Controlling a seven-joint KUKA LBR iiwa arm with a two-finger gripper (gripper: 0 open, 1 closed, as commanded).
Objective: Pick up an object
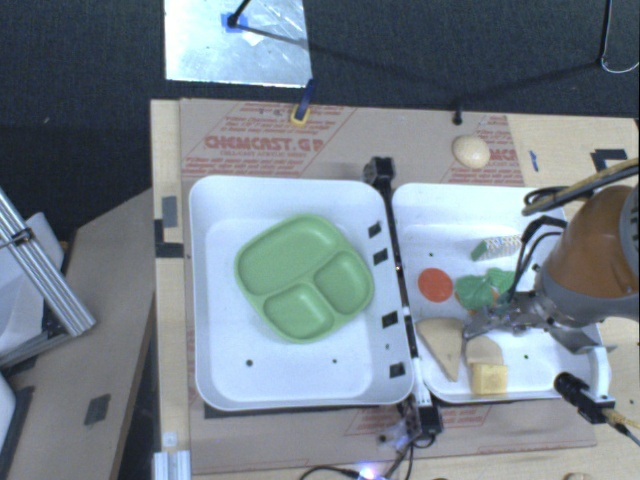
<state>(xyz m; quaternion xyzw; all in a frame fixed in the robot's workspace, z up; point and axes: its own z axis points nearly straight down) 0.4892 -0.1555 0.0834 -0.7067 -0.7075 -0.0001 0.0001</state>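
Note:
The right bin holds an orange-red disc, a green leafy piece, a tan wedge, a pale yellow block and a small grey-and-green item. My gripper is low in this bin, just below the green piece and right of the tan wedge, above the yellow block. The orange-banded wrist hides part of the bin's right side. The left bin carries a green three-section plate.
A beige egg-shaped object lies on the cardboard behind the right bin. A black divider strip runs between the bins. A shiny metal sheet sits far back left. Metal rails stand at the left edge.

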